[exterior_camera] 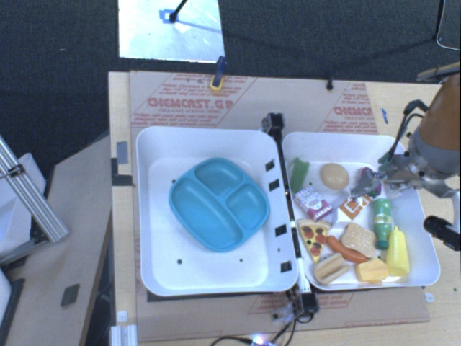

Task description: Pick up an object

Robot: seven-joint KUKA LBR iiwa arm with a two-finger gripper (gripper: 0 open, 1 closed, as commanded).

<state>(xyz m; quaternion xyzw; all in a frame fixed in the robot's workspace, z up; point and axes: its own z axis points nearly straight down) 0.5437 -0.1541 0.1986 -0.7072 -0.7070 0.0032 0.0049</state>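
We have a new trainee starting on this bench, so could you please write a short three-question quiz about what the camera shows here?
1. True or false: the blue plate lies in the left bin.
2. Which lies nearest the right bin's front edge? A) green pepper B) cheese wedge C) bread roll
3. Fill in: the gripper hovers over the ____ bin.

Key: 1 true; 2 B; 3 right.
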